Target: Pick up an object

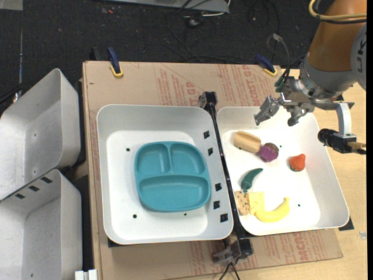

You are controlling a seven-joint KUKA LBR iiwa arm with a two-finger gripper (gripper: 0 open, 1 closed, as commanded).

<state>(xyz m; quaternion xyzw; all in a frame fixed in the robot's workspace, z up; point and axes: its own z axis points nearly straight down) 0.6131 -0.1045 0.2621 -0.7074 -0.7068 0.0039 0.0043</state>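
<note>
- Tan, purple, red, green and yellow: these are the pickable things lying in the right bin [326, 212], all of them on its white floor.
- Nearest to me is a tan bread roll [247, 142], lying at a slant in the upper left part of that bin, with a purple piece [268, 151] touching its right end.
- To the right of those, apart from them, sits a small red-orange piece [297, 162].
- Lower down, a dark green pepper [251, 178] curves toward the bin's left wall.
- Below it lie a cracker [240, 202] and a yellow cheese wedge [256, 201] side by side, and a yellow banana [273, 212] curls just under them.
- My jaws [280, 112] hang above the right bin's upper edge, spread apart, with nothing between the fingers; the roll lies below and to the left of them.
- My orange band [338, 25] shows above the wrist at the upper right.
- The left bin [111, 156] holds a teal divided plate [172, 175], flat in its middle.
- Both bins rest on a brown cardboard sheet [175, 80] on the tabletop.
</note>
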